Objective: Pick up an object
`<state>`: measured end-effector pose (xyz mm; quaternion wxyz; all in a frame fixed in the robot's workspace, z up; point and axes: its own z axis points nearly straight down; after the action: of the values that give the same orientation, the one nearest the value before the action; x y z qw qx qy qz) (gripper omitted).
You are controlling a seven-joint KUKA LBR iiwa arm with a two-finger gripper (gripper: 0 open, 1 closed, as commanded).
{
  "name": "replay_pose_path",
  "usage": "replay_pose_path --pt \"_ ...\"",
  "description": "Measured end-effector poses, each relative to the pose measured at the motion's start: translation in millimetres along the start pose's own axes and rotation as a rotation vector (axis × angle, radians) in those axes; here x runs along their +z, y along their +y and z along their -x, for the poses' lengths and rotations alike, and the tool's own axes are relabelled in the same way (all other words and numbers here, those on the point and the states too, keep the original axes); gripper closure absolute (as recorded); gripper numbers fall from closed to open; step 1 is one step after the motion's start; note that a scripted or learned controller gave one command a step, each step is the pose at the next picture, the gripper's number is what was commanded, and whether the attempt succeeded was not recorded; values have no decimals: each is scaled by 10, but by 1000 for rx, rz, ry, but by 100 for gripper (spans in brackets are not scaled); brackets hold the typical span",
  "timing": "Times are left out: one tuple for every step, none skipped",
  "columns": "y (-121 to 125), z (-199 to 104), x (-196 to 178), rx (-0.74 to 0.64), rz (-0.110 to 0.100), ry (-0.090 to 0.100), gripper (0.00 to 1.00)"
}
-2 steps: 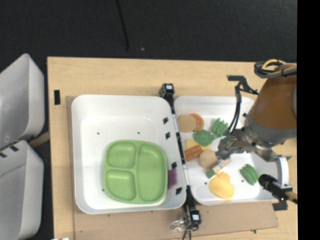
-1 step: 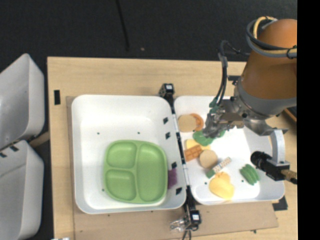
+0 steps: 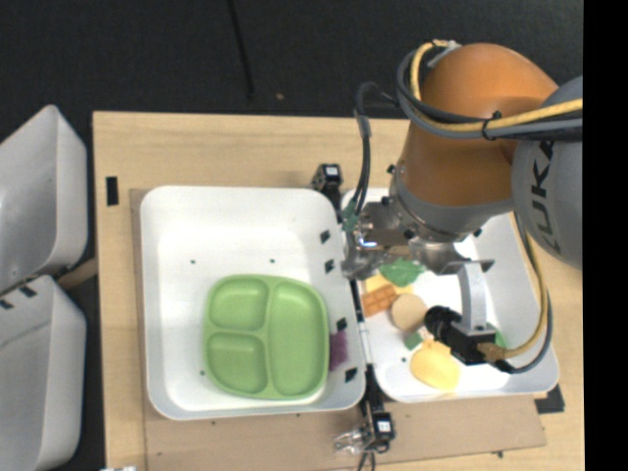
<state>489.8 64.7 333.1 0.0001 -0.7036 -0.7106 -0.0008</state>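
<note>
Hanging over the right bin (image 3: 481, 391), the grey-and-orange arm (image 3: 471, 135) covers most of its gripper (image 3: 379, 239), so whether the gripper is open or closed cannot be told. A green divided plate (image 3: 267, 337) lies in the left bin (image 3: 216, 234). Just beside the plate's right edge sits a small purple thing (image 3: 340, 346). Further right of the plate, in the right bin, lie an orange piece (image 3: 378, 298), a tan round object (image 3: 407, 310) and a yellow lump (image 3: 435, 368). A green piece (image 3: 402, 273) lies up and right of the plate, close under the gripper.
</note>
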Motion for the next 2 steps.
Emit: replay_pose_path --pt "144 516 989 15 -9 -4 100" --pt "30 374 -492 5 15 0 100"
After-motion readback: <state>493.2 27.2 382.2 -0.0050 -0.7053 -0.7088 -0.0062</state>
